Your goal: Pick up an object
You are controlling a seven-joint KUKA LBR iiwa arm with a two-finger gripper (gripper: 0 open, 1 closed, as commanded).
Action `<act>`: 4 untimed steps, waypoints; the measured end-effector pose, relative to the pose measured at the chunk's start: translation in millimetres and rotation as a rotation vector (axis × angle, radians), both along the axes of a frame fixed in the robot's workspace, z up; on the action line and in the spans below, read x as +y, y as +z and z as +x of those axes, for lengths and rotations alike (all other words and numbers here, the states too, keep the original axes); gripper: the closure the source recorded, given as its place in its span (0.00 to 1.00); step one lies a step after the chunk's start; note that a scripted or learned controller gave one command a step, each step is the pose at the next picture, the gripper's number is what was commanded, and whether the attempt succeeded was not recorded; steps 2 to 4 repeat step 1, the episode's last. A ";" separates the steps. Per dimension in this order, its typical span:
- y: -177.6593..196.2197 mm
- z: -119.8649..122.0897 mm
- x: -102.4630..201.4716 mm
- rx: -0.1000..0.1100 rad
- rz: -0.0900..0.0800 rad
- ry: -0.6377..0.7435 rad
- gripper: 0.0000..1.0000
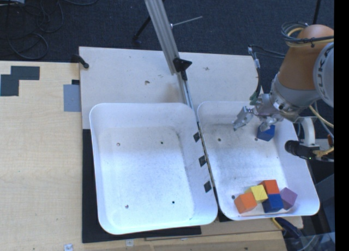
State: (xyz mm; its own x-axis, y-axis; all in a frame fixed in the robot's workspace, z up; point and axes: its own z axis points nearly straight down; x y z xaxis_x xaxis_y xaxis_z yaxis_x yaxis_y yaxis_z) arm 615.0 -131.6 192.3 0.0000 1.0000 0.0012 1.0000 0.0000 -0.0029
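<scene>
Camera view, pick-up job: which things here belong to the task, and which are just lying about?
Belongs to the job:
- gripper, over the right bin
- blue block just below it
- cluster at the bin's near edge: orange, yellow, red-orange, dark blue and purple blocks

Lying about:
- left bin
- slanted metal rail
- floor cables

No text, label, brand, number or sign can be read anywhere in the frame. The white bins [144, 220], the coloured blocks [265, 196] at lower right, the arm [305, 61] at upper right and the bench [32, 135] at left all carry plain surfaces without legible markings.
</scene>
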 end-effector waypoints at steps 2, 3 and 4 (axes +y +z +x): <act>-57.6 33.6 -43.0 0.002 -0.003 -0.002 0.00; -57.6 33.6 -43.0 0.002 -0.003 -0.002 0.00; -57.6 33.6 -43.0 0.002 -0.003 -0.002 0.00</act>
